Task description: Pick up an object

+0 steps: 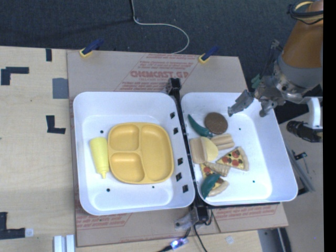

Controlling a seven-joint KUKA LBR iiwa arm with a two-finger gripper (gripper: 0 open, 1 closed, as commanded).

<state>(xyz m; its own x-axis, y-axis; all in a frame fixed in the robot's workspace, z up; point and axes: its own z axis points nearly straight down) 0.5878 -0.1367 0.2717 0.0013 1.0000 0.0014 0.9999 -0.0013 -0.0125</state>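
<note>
Your gripper (251, 105) hangs over the far right corner of the right bin (273, 167), with its two fingers spread well apart and nothing between them. One finger (239, 103) points down toward the brown round cookie (216, 122) and ends just beside it, up and to its right; you cannot tell whether it touches the bin floor. The other finger (266, 107) sits over the bin's far right rim.

Taking the cookie as your landmark, the rest of the toy food lies nearer the camera and toward the divider. A dark green pepper (198, 126) lies just left of the cookie. Below the cookie rests a tan bread piece (222, 140), touching a pale yellow wedge (203, 150). Further below is a pizza slice (234, 159), and beyond that a teal and tan piece (212, 185) near the bin's front edge. All these lie packed closely together.

Well left of the cookie, across the divider, the left bin (86, 140) holds a yellow divided plate (140, 152) with a yellow squeeze bottle (100, 156) lying along its left side.
</note>
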